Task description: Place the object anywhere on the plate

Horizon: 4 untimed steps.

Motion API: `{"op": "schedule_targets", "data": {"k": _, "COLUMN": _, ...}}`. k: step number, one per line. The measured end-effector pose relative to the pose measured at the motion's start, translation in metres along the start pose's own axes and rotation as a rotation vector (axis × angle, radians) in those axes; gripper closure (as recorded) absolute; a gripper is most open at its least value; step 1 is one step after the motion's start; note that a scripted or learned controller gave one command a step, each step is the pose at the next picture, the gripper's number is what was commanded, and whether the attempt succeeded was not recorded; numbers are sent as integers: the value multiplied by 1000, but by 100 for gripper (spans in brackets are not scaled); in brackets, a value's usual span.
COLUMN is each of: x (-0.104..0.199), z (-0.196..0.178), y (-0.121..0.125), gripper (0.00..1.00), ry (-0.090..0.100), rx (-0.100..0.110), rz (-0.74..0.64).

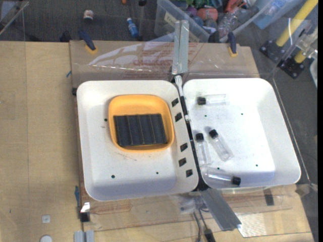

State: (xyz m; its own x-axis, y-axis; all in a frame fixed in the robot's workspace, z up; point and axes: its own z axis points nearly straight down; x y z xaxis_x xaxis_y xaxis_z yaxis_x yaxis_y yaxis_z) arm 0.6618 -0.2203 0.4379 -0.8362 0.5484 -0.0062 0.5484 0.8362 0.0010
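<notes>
Two shallow white bins sit side by side on the wooden surface [35, 135]. The left bin [96, 178] holds an orange plate [117, 105] with rounded corners, set a little above the bin's middle. A dark, ribbed rectangular block [141, 130] lies flat on the plate and covers most of its floor.

The right bin [262, 135] holds four small clear vials with black caps, all lying on their sides and all apart from the plate, across the divider between the bins. The upper vial [213, 100] lies crosswise near the far wall, cap toward the divider. Two vials lie near the bin's middle: the divider-side vial [202, 149] points its cap away from the near wall and lies just beside the divider, and the slanted vial [220, 146] lies close beside it, angled toward the near right corner. The lower vial [222, 178] rests against the near wall, cap pointing right.

A row of small black tabs [180, 132] runs along the divider. Behind the bins stands a clear tub of coloured toys [212, 4].

Whether the pincer is apart or together cannot be told, nor how the vials lie relative to it.
</notes>
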Motion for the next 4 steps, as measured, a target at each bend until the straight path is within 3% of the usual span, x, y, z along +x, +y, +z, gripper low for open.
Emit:
{"op": "schedule_targets", "data": {"k": 2, "x": -2, "z": 0, "y": 0, "gripper": 100, "ry": -6, "rx": -3, "rz": -756}}
{"op": "schedule_targets", "data": {"k": 3, "x": -6, "z": 0, "y": 4, "gripper": 100, "ry": -7, "rx": -2, "rz": -898}}
{"op": "schedule_targets", "data": {"k": 4, "x": -6, "z": 0, "y": 3, "gripper": 100, "ry": -8, "rx": -2, "rz": -1242}}
